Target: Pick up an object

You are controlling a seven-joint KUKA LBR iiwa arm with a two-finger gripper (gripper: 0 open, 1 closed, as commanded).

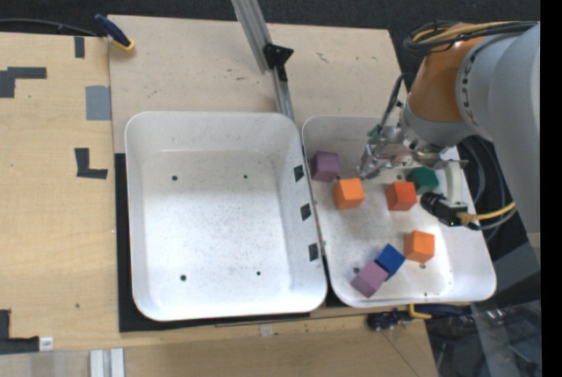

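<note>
A pale wooden bench (202,59) under a dark backdrop carries two shallow white bins side by side, and all the action sits in the right bin (465,283). Taking the orange cube (349,192) near that bin's left wall as the landmark: a purple cube (326,164) lies just up and left of it, a red-orange cube (401,195) sits to its right, and a dark green block (425,179) peeks out just beyond that one, partly under the arm. Further toward the near rim there's a second orange cube (421,244), then a blue cube (389,260) touching a lilac cube (369,279). The left bin (158,134) lies across the divider from the landmark. The gripper (376,163) hangs just up and right of the orange cube, between it and the red-orange one, the grey arm with its orange band reaching in from the right. Nothing shows between its tips, and whether the claw is spread or closed I can't tell from this angle. My read: it's lining up low over that scattered cluster for a grab, orange cube the likeliest target, not yet lifted.
</note>
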